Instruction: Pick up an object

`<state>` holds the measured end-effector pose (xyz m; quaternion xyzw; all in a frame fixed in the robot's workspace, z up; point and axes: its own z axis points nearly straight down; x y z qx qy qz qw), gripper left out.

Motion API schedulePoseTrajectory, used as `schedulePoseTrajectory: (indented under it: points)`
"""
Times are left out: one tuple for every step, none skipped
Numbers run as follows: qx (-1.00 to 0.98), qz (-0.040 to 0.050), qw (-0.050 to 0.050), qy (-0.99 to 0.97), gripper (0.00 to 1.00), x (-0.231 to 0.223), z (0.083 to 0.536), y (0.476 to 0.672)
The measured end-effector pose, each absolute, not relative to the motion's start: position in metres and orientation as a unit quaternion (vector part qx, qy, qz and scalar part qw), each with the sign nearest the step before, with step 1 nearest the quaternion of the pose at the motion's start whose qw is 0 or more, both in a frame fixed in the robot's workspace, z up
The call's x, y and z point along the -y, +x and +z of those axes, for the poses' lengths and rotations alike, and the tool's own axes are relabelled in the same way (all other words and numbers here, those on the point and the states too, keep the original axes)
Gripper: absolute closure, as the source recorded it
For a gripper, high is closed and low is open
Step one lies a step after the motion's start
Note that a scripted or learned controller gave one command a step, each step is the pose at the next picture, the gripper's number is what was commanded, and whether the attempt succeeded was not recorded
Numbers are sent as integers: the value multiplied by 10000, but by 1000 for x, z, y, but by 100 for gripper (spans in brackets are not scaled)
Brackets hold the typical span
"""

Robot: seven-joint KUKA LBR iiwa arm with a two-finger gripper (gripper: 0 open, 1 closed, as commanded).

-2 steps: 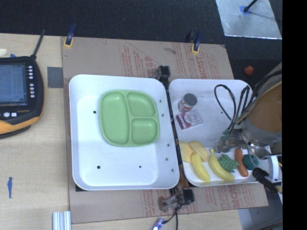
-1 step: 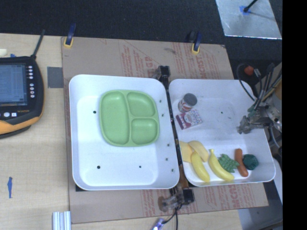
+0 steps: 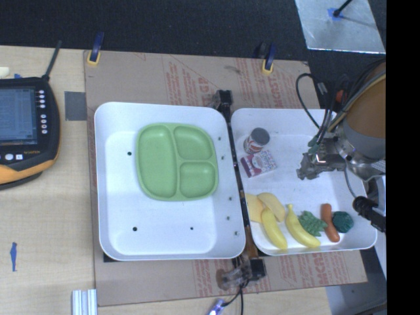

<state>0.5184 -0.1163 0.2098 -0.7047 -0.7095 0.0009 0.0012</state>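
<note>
The right bin (image 3: pixel 289 125) holds a small can lying on its side (image 3: pixel 257 151), two yellow bananas (image 3: pixel 273 223) (image 3: pixel 299 227), a pale yellow piece (image 3: pixel 254 207), a green broccoli-like toy (image 3: pixel 312 223), an orange carrot (image 3: pixel 329 221) and a dark green round toy (image 3: pixel 342 221). My gripper (image 3: pixel 311 167) hangs over the right part of this bin, right of the can and above the fruit row. Nothing shows between its fingers.
The left bin (image 3: pixel 118 235) holds a green divided plate (image 3: pixel 176 161). A teach pendant (image 3: pixel 25 130) lies on the bench at far left. Cables (image 3: pixel 315 97) loop above the right bin. Clamps (image 3: pixel 95 48) (image 3: pixel 266 56) pin the cardboard's far edge.
</note>
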Motion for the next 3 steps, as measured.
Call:
schedulePoseTrajectory:
  points:
    - [7079,11,-1,-7063,0,205,196,517]
    - [7095,18,21,-7047,0,130,129,558]
    - [7082,17,14,-7060,0,190,125,475]
